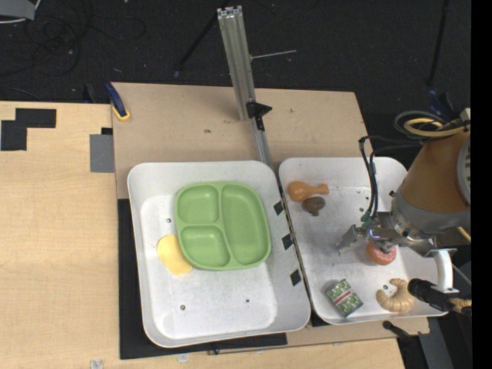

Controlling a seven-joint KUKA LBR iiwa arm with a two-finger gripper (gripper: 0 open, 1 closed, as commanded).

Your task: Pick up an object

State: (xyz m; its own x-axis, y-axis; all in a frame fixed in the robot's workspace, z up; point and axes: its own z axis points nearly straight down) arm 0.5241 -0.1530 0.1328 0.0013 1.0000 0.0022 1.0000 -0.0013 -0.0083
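- Nearest the camera, at about five o'clock in the right bin (350,177), a small green packet (343,297) lies flat, and just to its three o'clock sits a tan croissant-shaped piece (396,296).
- A little farther in, the gripper (375,237) is down over a red-and-white round object (381,252); the two look to be touching, but whether the jaws are spread or closed on it cannot be told.
- The grey arm (438,183) with its orange band covers the bin's three o'clock edge.
- At eleven o'clock in that bin lie an orange pear-shaped toy (306,190) and, touching it, a brown lump (313,204).
- The left bin (207,314) holds a green divided plate (223,226) near its centre, with a yellow object (172,254) tucked partly under the plate's eight o'clock rim.
- Beyond both bins an upright metal post (240,64) stands at twelve o'clock.
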